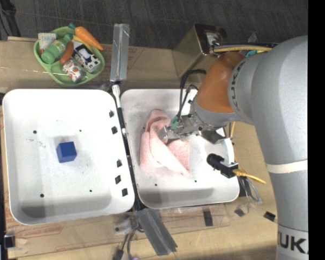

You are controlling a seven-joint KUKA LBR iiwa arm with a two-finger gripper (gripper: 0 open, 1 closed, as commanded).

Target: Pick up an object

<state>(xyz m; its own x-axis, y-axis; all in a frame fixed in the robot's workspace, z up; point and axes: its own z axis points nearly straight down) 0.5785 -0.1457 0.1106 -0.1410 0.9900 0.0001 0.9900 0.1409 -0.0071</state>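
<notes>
A crumpled pink cloth [161, 147] lies in the middle of the right bin [162, 191]. My gripper [167, 134] reaches in from the right and sits low on the cloth's upper part, its metal tip pressed among the folds. A blue cube [66, 151] rests alone in the left bin [21, 199], far from the gripper.
A green bowl [47, 69] holding toy food, with a carrot on top, stands on the bench behind the left bin. The grey arm [271, 96] covers the right side of the right bin. A metal divider with black clips runs between the bins.
</notes>
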